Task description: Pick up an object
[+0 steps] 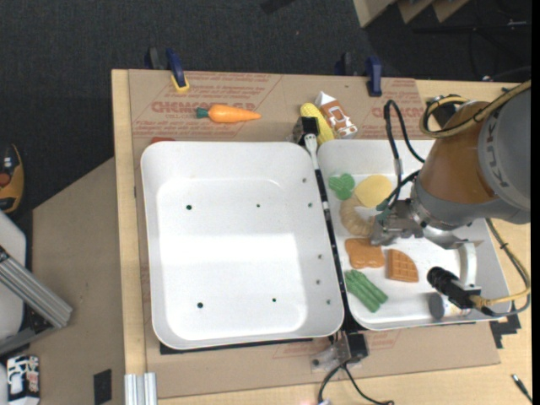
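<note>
The toy food lies in the right bin (506, 264): a pale yellow round piece (373, 190), a green piece (342, 185), an orange slab (364, 254), a waffle (402, 267) and a green pod (365, 288), none lifted. The pincer (390, 224) hangs low among them, just beside the yellow piece; whether it is wide or narrow, I cannot tell. I judge the pick not yet made. The left bin (156, 226) adjoins.

A toy carrot (228, 115) lay on the brown worktop (135, 142) behind the left bin (236, 243), outside it. Two blue clamps (177, 70) (374, 72) sat at the far edge of the worktop. A small yellow thing (312, 118) and a red-and-white packet (336, 118) rested near the seam between both bins.
</note>
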### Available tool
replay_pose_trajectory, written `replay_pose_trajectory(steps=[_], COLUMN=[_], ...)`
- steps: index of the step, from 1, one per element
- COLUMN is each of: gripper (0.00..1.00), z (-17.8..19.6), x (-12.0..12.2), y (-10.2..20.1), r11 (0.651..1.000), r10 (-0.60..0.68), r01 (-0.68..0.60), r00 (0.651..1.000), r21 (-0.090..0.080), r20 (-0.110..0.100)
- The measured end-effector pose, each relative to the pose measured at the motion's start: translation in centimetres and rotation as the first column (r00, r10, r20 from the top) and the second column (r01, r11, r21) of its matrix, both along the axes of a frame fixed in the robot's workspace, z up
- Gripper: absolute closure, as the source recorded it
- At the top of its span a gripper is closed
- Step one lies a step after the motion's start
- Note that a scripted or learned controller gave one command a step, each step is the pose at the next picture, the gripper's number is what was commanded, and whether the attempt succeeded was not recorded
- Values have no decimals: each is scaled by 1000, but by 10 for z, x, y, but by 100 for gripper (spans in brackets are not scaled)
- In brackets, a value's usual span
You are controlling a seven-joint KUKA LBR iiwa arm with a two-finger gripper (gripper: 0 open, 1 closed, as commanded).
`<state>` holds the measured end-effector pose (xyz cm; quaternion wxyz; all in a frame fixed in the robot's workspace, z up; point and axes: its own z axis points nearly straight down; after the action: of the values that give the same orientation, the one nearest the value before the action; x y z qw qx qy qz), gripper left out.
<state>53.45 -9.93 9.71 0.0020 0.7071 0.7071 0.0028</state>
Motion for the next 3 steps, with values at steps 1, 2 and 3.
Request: replay_pose_trajectory(steps=[1, 2, 3], gripper=[100, 100, 100], z=[95, 87, 207], x=[83, 72, 55], y=[46, 181, 164], r11=[1000, 1000, 1000], r10=[8, 14, 1], r01=[-8, -14, -1], r00=[1000, 1000, 1000], r21=[-1, 6, 0], r20=[10, -7, 8])
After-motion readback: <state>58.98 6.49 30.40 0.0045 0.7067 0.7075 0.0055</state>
